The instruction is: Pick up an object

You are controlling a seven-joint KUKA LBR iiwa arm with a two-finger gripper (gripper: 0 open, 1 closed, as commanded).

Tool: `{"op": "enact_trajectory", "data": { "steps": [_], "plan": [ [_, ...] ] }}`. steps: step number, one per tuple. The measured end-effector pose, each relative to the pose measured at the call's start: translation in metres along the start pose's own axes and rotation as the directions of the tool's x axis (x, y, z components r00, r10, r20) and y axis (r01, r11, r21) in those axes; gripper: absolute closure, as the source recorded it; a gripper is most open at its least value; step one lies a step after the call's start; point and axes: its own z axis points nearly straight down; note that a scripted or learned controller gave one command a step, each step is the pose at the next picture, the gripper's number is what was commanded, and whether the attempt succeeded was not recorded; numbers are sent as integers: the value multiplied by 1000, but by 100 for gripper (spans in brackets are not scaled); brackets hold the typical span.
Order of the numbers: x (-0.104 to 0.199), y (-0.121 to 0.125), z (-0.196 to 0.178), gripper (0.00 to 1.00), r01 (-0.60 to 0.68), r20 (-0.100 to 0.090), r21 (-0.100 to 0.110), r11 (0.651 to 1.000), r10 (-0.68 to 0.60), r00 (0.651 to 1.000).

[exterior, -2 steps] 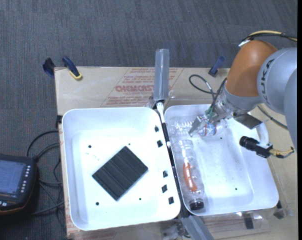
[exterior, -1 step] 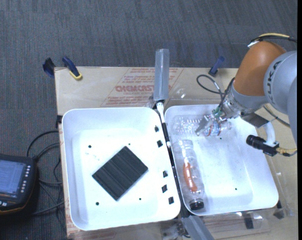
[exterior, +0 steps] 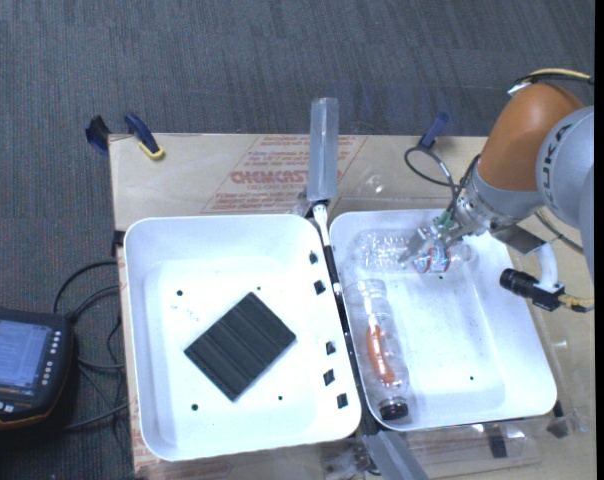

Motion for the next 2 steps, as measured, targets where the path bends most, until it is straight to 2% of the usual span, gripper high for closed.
{"op": "enact_trajectory", "data": {
  "steps": [1, 2],
  "plan": [
    [-7, -1, 0, 0, 27, -13, -2, 1000, -27, 1000],
    [-9, -2, 2, 0, 116, -1, -3, 993, -116, 993]
  ]
}}
